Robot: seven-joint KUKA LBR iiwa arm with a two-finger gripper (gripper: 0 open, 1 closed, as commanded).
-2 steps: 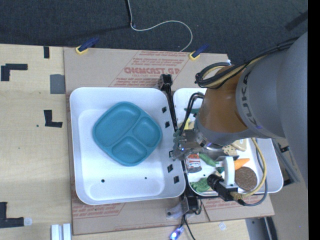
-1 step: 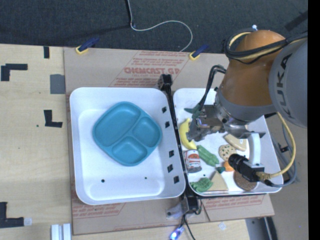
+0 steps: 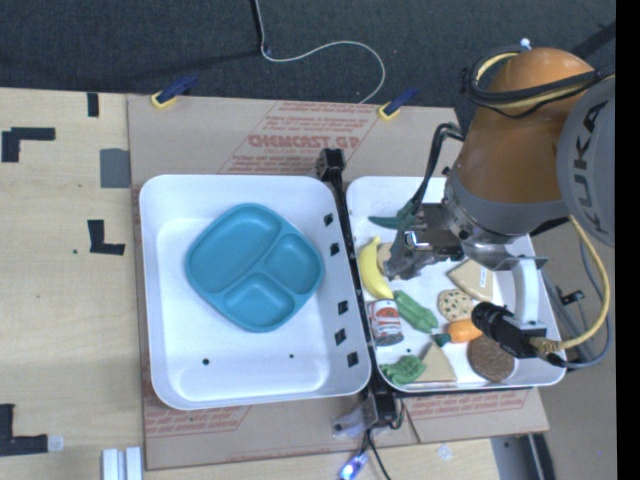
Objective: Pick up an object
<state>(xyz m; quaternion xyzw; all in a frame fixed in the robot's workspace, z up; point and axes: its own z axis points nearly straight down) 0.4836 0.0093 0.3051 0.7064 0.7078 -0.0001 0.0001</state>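
The right bin (image 3: 540,373) holds several toy foods. A yellow banana (image 3: 373,269) lies along its left side, with a green pod (image 3: 415,310) and a small can (image 3: 386,321) below it. A cookie (image 3: 454,303), an orange piece (image 3: 461,332), a brown round piece (image 3: 490,361), a pale wedge (image 3: 474,279) and a green leafy piece (image 3: 405,371) lie nearby. My gripper (image 3: 405,258) hangs over the bin's upper left part, just right of the banana. I see nothing clearly held between its fingers.
The left bin (image 3: 165,318) holds a blue divided plate (image 3: 255,266). A black divider (image 3: 345,268) runs between the bins. The arm's orange and grey body (image 3: 515,138) covers the right bin's upper part. A white cable (image 3: 320,53) loops behind.
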